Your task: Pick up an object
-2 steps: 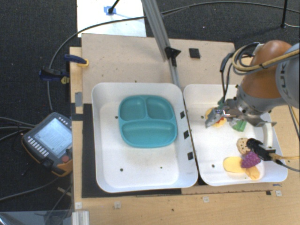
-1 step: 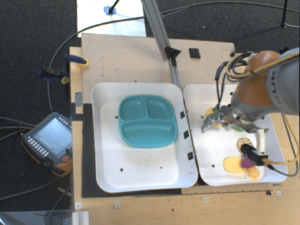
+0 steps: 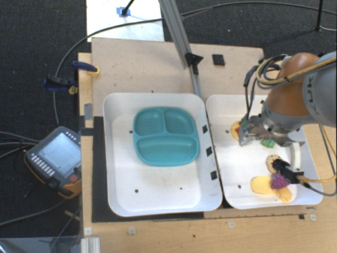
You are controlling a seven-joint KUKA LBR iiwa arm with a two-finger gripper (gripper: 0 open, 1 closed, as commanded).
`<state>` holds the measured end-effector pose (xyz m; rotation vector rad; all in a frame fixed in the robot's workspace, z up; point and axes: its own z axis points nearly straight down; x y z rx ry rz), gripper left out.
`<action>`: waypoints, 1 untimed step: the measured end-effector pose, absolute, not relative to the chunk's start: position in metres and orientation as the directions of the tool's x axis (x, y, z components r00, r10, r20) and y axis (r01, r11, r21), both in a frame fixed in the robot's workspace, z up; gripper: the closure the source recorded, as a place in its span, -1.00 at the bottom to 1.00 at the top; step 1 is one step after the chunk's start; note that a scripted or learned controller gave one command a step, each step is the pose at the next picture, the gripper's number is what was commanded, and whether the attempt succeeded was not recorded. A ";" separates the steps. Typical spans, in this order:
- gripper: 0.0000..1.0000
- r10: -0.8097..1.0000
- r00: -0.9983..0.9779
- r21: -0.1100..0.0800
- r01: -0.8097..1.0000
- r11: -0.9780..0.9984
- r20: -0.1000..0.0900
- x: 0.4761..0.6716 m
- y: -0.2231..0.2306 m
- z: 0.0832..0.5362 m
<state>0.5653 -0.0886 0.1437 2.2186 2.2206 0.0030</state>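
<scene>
My gripper hangs low over the upper left part of the right bin. A small yellow item lies right beside it on its left; I cannot tell whether they touch. A green piece peeks out just right of the gripper, partly hidden by the wrist. Toward the bin's front right lie a round brown-and-white item, a pale yellow lump, a purple object and an orange-yellow piece, all apart from the gripper.
The left bin holds a teal divided plate in its upper half. A slanted metal pole crosses the back of the bench. A teach pendant and cables lie on the floor at the left.
</scene>
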 end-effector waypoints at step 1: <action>1.00 1.000 -0.004 0.009 1.000 0.004 -0.001 0.569 -0.089 0.208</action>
